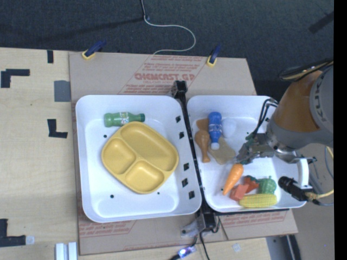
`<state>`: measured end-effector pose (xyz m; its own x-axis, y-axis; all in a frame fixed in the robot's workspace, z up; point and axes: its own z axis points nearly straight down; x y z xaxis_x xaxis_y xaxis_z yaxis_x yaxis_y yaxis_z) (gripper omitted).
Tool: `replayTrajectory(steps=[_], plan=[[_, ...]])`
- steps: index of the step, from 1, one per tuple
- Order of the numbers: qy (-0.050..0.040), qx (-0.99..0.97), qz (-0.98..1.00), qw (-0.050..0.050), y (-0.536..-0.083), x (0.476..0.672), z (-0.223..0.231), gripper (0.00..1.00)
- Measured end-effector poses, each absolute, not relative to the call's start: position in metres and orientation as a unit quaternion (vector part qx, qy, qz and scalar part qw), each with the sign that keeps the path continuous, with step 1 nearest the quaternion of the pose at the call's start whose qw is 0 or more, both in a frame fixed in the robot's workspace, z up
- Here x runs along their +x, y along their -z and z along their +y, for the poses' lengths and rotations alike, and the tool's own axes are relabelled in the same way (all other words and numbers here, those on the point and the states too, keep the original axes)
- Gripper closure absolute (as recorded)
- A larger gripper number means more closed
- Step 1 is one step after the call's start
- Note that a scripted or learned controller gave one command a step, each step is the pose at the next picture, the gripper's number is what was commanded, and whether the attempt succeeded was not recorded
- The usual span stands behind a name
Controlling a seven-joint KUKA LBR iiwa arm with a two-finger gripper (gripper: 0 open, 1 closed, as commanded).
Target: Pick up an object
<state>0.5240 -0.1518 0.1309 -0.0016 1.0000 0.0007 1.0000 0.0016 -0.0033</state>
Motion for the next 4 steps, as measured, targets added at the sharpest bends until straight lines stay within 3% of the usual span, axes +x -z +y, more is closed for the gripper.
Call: replayTrajectory(steps=[2, 3, 4], plan=[[-0.0007, -0.706, -0.708, 0.001, -0.224, 0.536, -0.148, 1.0], [-0.0019, -0.705, -0.709, 0.003, -0.225, 0.527, -0.092, 1.0], [-0.0028, -0.705, -0.709, 0.004, -0.213, 0.505, -0.044, 1.0]])
